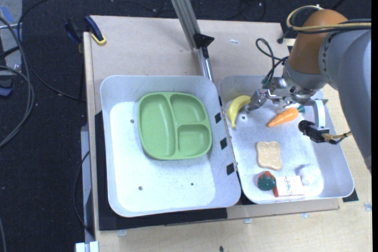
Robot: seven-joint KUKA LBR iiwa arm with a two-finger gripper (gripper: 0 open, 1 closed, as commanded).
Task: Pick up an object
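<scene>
In the right bin (336, 168) lie a yellow banana (236, 109), an orange carrot (282, 117), a slice of bread (269, 154), a red and green strawberry (266, 181), a small white and red box (289, 186) and a small white lump (308, 174). My gripper (264, 97) hangs low over the far part of this bin, between the banana on its left and the carrot just to its right. Nothing can be seen held in it. The grey arm with its orange band (313, 38) covers the bin's far right corner.
The left bin (118, 174) holds a green divided plate (175, 125) near its far middle. A slanted metal pole (183, 3) runs down to the gap between the bins. Black cables (269, 53) loop off the wrist, and a black fitting (312, 130) sits right of the carrot.
</scene>
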